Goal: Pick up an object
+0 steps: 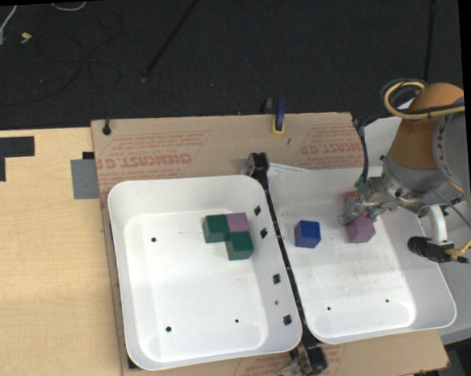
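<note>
Gripper [356,212] low over the right bin [421,311], right at the purple block [361,229]
Whether its fingers are wide or closed on the block I cannot tell; a blue cube [307,234] sits near, green and purple blocks [230,232] in the left bin [150,342]

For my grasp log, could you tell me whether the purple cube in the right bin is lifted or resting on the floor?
Cannot tell. The purple cube sits right under the pincer in the right bin, and this view does not show any gap beneath it.
</note>
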